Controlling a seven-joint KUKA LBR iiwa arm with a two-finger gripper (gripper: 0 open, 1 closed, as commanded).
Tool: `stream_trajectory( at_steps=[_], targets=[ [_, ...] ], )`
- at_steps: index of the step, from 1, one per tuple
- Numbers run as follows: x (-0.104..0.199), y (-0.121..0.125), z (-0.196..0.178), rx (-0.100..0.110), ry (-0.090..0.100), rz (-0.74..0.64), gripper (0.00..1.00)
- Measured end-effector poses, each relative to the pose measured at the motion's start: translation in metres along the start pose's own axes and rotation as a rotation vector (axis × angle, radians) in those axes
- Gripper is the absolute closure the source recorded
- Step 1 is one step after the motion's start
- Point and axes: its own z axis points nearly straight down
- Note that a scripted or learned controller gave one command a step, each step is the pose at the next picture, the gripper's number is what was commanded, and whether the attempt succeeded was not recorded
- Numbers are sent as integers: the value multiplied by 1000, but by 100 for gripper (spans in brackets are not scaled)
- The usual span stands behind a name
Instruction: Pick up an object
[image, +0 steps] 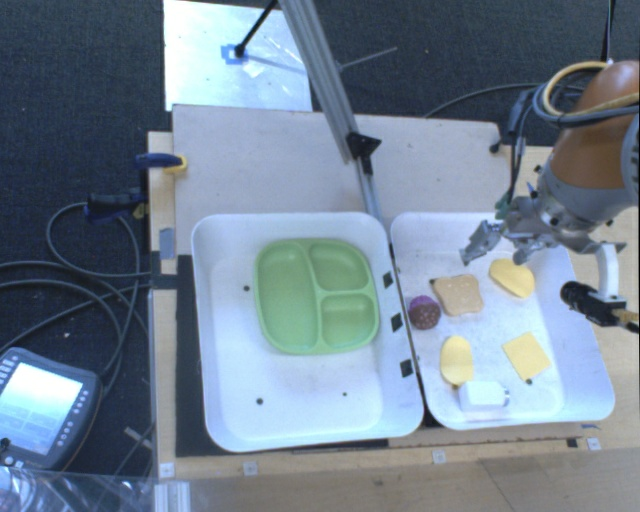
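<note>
The right bin holds several small food-like objects. A tan toast slice lies near its middle, with a dark purple ball to its left. A yellow wedge lies at the far side. Nearer the front are a yellow oval piece, a flat yellow square and a white block. My gripper hangs over the far part of this bin, just above the toast and the yellow wedge. It is open, its fingers spread, with nothing between them.
The left bin holds a green divided plate. A slanted metal pole crosses the back and ends at the gap between the bins. Cables and a handheld pendant lie left of the bench.
</note>
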Motion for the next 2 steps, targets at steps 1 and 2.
stream_trajectory(
  at_steps=[1, 2],
  targets=[
    [0, 0, 0, 0, 0, 2, 0],
    [0, 7, 45, 3, -1, 3, 0]
  ],
)
